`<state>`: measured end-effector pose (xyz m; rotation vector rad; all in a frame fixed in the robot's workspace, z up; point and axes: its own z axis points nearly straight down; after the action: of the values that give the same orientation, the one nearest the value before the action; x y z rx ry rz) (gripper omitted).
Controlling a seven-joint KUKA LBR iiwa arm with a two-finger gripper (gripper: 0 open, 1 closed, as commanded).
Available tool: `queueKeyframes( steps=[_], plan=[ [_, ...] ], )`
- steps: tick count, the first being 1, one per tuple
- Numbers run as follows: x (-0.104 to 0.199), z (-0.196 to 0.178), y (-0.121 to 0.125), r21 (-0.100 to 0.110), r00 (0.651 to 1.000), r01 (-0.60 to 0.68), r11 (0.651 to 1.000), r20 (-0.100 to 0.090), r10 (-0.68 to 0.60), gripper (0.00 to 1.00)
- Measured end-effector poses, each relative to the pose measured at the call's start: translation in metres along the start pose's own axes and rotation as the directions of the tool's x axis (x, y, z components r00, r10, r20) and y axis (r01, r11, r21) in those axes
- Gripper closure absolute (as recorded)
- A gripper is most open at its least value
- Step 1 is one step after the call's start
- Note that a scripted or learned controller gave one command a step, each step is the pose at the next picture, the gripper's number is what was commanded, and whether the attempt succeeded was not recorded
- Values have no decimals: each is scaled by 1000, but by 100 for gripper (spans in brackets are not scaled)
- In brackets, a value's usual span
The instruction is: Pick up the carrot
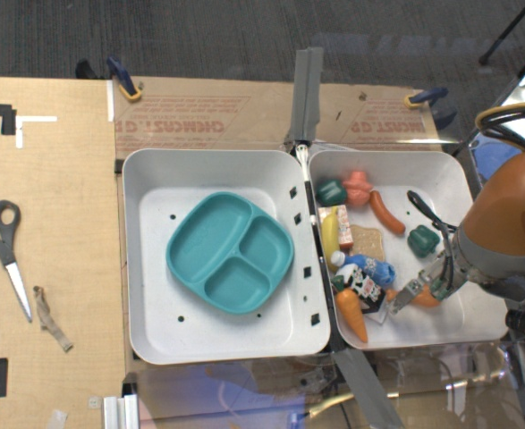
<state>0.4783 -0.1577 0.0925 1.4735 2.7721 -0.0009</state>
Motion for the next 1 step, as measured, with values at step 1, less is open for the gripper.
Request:
queueKeyframes(
  steps=[1],
  plan=[
    [44,1,29,1,996,85,996,-3,-85,0]
  ],
)
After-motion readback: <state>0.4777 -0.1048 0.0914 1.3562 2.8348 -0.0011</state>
